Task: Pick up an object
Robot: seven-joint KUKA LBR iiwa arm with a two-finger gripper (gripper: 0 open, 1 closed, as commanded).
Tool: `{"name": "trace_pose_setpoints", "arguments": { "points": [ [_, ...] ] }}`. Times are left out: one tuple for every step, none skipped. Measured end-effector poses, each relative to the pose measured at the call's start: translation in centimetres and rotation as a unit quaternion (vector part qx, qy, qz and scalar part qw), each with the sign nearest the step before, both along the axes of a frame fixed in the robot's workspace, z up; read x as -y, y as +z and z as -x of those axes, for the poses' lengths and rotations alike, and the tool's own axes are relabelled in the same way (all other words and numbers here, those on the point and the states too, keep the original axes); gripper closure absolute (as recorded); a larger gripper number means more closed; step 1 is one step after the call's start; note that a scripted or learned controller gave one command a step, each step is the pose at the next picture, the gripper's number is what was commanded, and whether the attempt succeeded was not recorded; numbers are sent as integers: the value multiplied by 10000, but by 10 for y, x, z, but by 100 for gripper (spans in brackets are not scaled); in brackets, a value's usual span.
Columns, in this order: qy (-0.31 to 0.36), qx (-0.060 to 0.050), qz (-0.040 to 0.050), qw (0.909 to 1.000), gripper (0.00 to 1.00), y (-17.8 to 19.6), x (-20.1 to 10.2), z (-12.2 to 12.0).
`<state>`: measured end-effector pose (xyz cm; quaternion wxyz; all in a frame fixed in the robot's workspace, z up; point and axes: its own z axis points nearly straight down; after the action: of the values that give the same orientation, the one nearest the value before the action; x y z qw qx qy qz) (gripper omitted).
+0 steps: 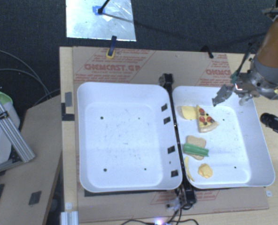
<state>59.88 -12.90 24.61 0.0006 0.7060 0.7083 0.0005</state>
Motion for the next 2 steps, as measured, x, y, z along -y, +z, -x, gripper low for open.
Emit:
{"name": "trace_pose_setpoints", "arguments": {
  "points": [
    [18,-20,-9,10000,0,-119,-30,-19],
    [-7,47,23,10000,0,-157,-31,-8]
  ]
}}
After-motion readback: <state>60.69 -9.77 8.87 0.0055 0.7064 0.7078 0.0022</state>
